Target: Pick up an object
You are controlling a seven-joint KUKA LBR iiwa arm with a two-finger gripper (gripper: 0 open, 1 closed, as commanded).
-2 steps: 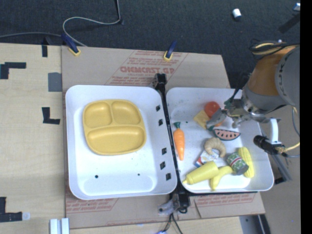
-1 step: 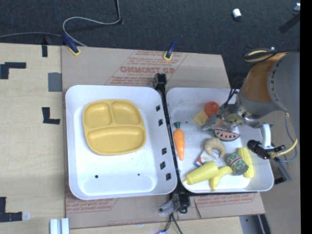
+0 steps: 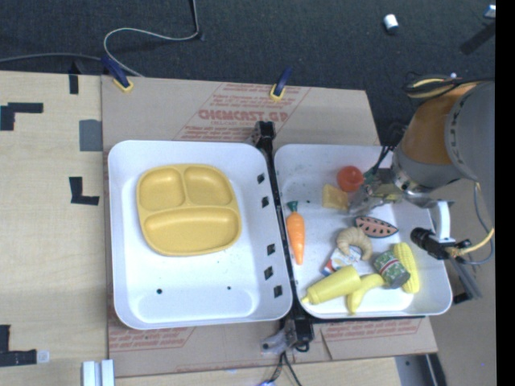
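The right bin [image 3: 322, 163] holds several toy foods: an orange carrot [image 3: 295, 236], a yellow cheese wedge [image 3: 334, 197], a red tomato [image 3: 350, 176], a watermelon slice [image 3: 376, 227], a croissant [image 3: 355, 240], a yellow squeeze bottle [image 3: 339, 285], a corn cob [image 3: 407, 264] and a green can [image 3: 391, 268]. My gripper [image 3: 369, 194] reaches in from the right, low over the bin. It sits just right of the cheese wedge, below the tomato and above the watermelon slice. Nothing is visibly between its fingers.
The left bin [image 3: 129, 240] holds a yellow divided plate [image 3: 190, 208]. A black divider [image 3: 273, 215] runs between the bins. The grey arm with its orange band [image 3: 430, 131] overhangs the right bin's right side. A cable [image 3: 153, 34] lies behind the bins.
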